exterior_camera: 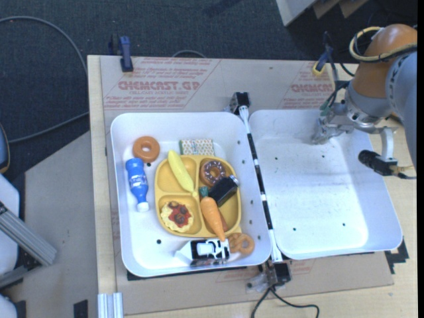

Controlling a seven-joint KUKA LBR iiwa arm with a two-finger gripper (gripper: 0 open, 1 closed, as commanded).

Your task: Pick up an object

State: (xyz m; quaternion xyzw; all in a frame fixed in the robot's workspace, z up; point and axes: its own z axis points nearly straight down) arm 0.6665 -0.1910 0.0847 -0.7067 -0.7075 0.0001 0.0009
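Over right bin's (311,234) far edge, claw (322,132).

Arm (387,65): cut off by the right picture edge. Gripper (322,132): too small and blurred to determine finger state. Black-and-white item (209,249) at left bin (122,197) front rim: unidentifiable. Packet (197,147): partly hidden behind yellow sectioned plate (162,194)

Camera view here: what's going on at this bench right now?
A KUKA arm reaches in from the right, its gripper low over the far corner of the right bin. All the objects sit in the left bin: a yellow divided plate with a banana and carrot, plus a blue bottle and a doughnut beside it. Nothing has been picked up yet.
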